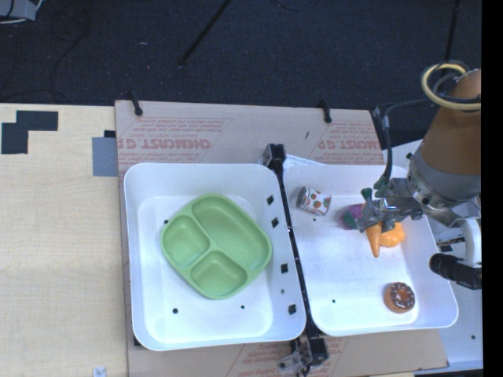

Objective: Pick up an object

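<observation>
Hovering right over the toy carrot [384,237] in the right bin [346,320], the gripper [376,215] looks ready, though I can't tell its grip state. I'd drop straight down, centred on the carrot, avoiding the purple toy [351,215] just left of it.

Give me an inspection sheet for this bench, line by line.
Surface: two shallow white bins side by side on cardboard.
Job's things: orange toy carrot, purple toy, small patterned cup lying over, brown doughnut, all in the right bin.
Clutter: green divided plate in the left bin.
Gripper: low over the carrot and purple toy; grasp unclear.
Cables: yellow loop on the arm.
Surroundings: dark floor, wooden panel.
</observation>
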Robot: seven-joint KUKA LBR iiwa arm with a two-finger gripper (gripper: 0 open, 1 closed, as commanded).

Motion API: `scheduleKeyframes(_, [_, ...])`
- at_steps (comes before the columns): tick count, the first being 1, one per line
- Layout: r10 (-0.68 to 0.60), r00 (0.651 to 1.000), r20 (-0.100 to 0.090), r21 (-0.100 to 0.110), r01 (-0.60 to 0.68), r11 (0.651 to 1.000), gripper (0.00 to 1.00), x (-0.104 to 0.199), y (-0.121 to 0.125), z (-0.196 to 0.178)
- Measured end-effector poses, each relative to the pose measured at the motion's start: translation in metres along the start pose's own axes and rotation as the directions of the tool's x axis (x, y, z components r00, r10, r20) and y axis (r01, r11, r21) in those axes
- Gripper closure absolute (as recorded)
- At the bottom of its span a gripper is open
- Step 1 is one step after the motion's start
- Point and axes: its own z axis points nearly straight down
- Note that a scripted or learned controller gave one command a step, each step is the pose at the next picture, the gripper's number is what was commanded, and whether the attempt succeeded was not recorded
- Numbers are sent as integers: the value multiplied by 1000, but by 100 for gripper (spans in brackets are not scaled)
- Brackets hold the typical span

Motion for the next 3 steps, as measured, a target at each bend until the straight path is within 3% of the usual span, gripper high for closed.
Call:
scheduleKeyframes(1, [-1,1000,0,0,1,1000,100,48,7,-2])
scheduleKeyframes(3, [1,1000,1,4,-1,1000,100,151,9,32])
